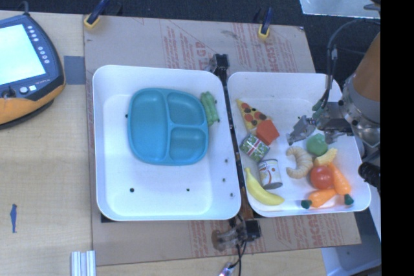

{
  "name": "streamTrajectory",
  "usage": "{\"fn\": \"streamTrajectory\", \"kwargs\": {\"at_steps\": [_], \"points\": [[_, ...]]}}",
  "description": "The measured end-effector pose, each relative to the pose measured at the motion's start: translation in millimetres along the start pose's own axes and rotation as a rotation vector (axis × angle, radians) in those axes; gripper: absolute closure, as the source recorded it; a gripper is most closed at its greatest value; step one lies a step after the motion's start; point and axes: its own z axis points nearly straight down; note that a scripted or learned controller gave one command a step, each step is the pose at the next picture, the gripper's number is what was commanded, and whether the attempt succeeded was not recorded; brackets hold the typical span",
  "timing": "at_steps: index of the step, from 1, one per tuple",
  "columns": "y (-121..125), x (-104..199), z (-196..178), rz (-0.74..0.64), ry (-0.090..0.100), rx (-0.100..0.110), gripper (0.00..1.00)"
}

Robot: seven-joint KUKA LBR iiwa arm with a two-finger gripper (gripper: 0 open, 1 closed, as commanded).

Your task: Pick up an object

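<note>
Plastic toy food lies heaped in the right bin (294, 84), so I read my gripper (309, 128) as hanging low over that pile to pick from it, just above the green piece (317, 145). Its grey fingers look spread with nothing between them (my reading from a slanted view). The glossy tomato (321, 176), ridged croissant (299, 161) and smooth banana (262, 189) lie close by.
</note>
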Motion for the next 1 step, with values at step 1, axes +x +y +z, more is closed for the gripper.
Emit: {"fn": "streamTrajectory", "kwargs": {"at_steps": [1], "points": [[-18.4, -19.9, 141.9, -0.001, -0.002, -0.004, 0.00]]}}
